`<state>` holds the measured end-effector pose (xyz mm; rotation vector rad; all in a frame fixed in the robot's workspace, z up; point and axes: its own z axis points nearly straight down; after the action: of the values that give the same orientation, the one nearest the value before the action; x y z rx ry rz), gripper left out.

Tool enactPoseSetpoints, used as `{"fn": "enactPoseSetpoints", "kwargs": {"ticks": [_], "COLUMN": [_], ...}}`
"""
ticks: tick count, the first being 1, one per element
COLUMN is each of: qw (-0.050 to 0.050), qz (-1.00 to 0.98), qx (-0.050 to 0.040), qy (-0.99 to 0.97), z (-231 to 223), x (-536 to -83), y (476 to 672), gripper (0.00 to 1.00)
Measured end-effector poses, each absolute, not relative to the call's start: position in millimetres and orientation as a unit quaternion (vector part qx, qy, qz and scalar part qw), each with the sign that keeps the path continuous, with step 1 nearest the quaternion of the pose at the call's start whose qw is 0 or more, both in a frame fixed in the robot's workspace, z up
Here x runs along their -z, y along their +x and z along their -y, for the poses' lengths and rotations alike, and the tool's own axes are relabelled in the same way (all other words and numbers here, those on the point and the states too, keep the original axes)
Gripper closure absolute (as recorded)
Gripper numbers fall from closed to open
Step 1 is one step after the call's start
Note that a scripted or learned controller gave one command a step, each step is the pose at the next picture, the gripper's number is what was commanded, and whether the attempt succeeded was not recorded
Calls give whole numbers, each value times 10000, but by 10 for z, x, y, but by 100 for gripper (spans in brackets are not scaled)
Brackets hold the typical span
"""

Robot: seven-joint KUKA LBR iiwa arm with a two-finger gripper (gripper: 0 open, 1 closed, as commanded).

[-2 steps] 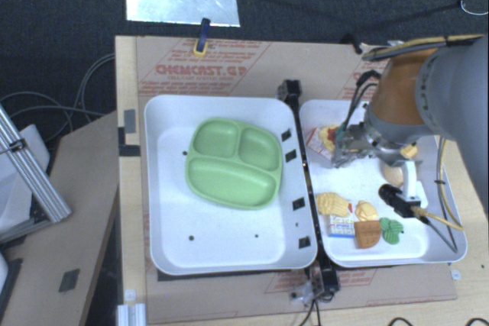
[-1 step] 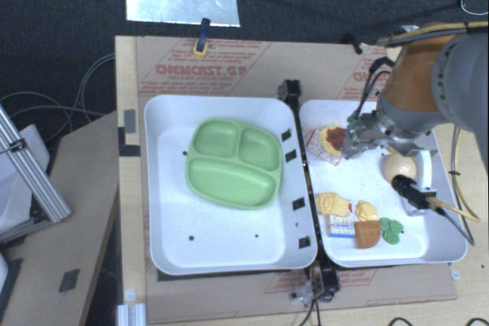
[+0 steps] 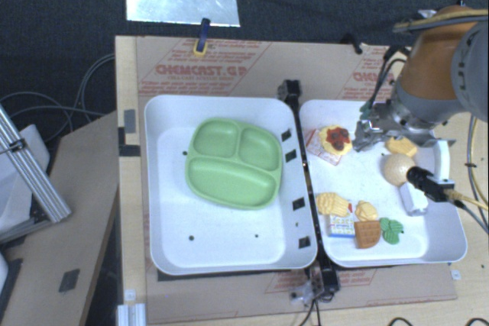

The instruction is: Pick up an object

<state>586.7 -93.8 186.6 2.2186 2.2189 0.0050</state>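
1. On my screen the left bin (image 3: 164,187) holds a green divided plate (image 3: 233,163), lying flat near its centre.
2. The right bin (image 3: 443,240) sits just beside it on the tabletop (image 3: 229,69), a row of black clips (image 3: 294,156) marking the seam between them.
3. At about ten o'clock in the right bin I see a red and yellow toy food piece (image 3: 335,140) resting on a white packet.
4. Around seven o'clock lie a yellow ridged piece (image 3: 333,203), a second yellow piece (image 3: 366,210), a brown slab (image 3: 367,234) and a green leafy bit (image 3: 392,229), clustered close together.
5. The tool (image 3: 368,129) hangs at roughly twelve o'clock, just beside the red and yellow piece; whether its fingers are apart or together I cannot tell, as they blur into the wrist.
6. A pale round object (image 3: 396,169) and a yellow piece (image 3: 400,146) lie at about three o'clock, under the arm (image 3: 439,72).
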Motion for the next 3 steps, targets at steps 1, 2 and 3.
{"fn": "enactPoseSetpoints", "kwargs": {"ticks": [1,2,3], "qw": [17,12,5], "qz": [-7085,-7103,-7108], "qx": [-16,-20,-21], "qy": [7057,7039,7034], "z": [938,392,-197], "x": [-2267,-2365,-2394], "y": [5879,6096,6261], "gripper": [100,100,100]}}
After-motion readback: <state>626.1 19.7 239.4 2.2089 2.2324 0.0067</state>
